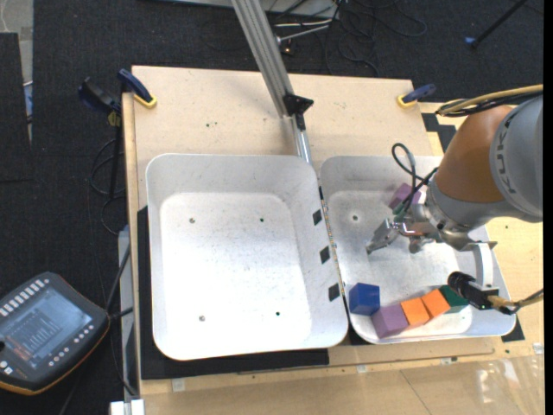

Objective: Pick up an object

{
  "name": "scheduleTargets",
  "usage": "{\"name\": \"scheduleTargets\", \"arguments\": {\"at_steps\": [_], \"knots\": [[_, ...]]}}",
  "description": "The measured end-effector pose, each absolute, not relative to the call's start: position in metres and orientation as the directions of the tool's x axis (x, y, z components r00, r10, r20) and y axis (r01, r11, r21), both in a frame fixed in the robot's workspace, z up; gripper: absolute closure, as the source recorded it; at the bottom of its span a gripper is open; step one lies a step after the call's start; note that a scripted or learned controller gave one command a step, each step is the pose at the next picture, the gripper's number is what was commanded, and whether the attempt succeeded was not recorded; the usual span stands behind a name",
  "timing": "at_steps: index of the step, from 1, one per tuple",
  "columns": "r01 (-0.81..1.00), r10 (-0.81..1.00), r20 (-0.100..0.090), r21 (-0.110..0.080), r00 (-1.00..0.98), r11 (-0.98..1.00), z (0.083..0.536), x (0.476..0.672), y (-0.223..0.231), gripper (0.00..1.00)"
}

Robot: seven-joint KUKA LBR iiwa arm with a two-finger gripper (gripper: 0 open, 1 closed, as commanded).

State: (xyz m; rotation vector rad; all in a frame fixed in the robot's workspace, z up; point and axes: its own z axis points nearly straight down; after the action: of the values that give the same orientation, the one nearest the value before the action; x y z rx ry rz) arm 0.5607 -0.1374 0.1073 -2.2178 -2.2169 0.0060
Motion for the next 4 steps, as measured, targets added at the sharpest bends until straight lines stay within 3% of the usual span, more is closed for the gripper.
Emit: {"name": "scheduleTargets", "arguments": {"at_steps": [1, 2, 4], "knots": [[1.000, 1.000, 0.000, -0.002, 0.000, 0.000, 0.094, 0.560, -0.137, 0.00], [1.000, 1.000, 0.000, 0.001, 0.001, -0.001, 0.105, 0.561, -0.137, 1.00], [1.000, 1.000, -0.002, 0.008, -0.002, 0.002, 0.219, 0.561, -0.137, 1.00]]}}
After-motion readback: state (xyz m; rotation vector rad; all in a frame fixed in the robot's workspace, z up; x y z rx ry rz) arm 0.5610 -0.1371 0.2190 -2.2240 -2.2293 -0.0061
